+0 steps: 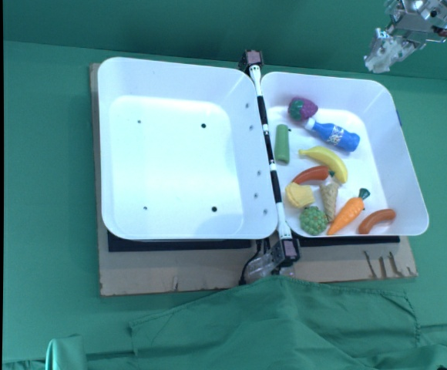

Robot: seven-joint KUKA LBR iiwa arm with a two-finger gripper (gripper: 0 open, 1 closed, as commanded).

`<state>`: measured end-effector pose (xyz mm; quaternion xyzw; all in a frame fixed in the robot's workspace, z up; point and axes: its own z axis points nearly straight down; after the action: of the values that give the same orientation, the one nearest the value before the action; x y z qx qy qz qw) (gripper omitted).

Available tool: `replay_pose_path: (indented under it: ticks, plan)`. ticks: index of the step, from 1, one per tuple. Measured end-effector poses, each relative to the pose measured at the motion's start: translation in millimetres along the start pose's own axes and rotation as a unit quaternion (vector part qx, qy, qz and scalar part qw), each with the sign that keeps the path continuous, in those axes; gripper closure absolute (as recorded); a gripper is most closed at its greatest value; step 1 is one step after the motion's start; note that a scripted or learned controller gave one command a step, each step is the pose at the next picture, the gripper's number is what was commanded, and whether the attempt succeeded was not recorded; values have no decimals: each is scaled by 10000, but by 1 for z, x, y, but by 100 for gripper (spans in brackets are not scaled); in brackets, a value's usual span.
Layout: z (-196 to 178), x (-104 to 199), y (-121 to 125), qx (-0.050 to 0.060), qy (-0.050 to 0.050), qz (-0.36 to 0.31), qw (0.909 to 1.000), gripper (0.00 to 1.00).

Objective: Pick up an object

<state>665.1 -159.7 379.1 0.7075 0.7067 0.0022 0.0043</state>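
Observation:
The right white bin [408, 176] holds several toy foods: a purple grape bunch [301, 109], a blue bottle [336, 135], a green cucumber [282, 142], a yellow banana [326, 160], a red chili [310, 175], a yellow pepper [300, 196], an ice-cream cone [330, 198], a broccoli head [313, 220], an orange carrot [347, 213] and a sausage [376, 220]. My gripper [381, 58] hangs high above the bin's far right corner, well clear of every object, with nothing seen in it.
The left white bin [131, 83] sits beside the right one, joined by a black-and-white divider [267, 149]. Both rest on a cardboard sheet [169, 280] on green cloth. A rumpled fold of green cloth [285, 326] lies at the front.

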Motion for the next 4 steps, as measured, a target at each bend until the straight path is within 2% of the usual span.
replay_pose_path:
  ticks: [1,2,3,4]
  plan:
    - [-68,-5,-7,-16,-5,4,10000,100]
    - [-23,-26,-8,47,-1,26,10000,100]
    - [-12,-28,-25,38,1,18,10000,100]
    - [-14,-11,-35,28,4,11,10000,100]
